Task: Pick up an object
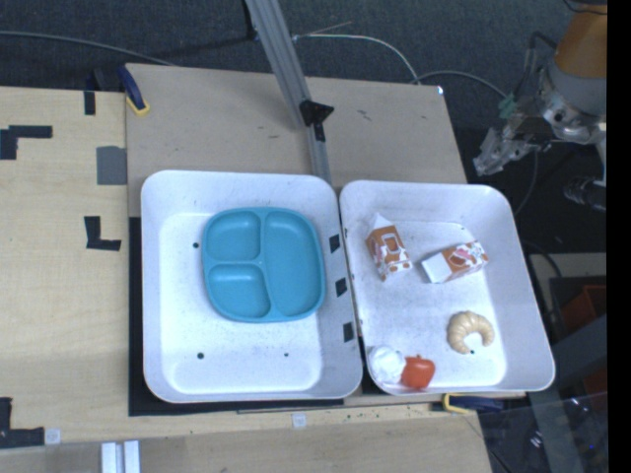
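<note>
The right bin (513, 254) holds an orange-and-white carton (388, 250) at its upper left and a second small orange-and-white carton (454, 261) lying beside it. A tan croissant (470, 330) rests lower right. A red-and-white toy piece (405, 369) sits at the bin's front edge. My gripper (500, 149) hangs off the bench at the upper right, above and outside the right bin, well away from every object. Nothing shows between its fingers.
The left bin (168, 264) carries a blue divided plate (263, 264). A grey metal pole (281, 47) slants down from the top to the bins' shared edge. Cables run along the bench's far side.
</note>
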Tool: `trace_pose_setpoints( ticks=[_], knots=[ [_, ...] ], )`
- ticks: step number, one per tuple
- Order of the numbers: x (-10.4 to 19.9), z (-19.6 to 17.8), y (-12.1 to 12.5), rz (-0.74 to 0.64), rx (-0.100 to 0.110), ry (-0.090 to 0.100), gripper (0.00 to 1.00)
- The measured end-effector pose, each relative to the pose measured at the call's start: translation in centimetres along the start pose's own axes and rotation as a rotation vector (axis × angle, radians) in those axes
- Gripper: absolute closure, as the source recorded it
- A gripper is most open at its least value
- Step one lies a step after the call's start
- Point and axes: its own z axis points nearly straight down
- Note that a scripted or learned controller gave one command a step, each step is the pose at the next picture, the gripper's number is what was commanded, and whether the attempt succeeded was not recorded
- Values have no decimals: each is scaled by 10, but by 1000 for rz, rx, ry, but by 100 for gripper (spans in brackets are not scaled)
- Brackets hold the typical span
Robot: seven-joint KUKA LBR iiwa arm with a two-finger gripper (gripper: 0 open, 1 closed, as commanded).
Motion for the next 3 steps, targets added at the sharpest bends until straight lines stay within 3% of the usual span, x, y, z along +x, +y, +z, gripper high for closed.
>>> trace_pose_setpoints(
  ticks=[3],
  knots=[
    [149,21,-33,-3,10,3,100]
  ],
)
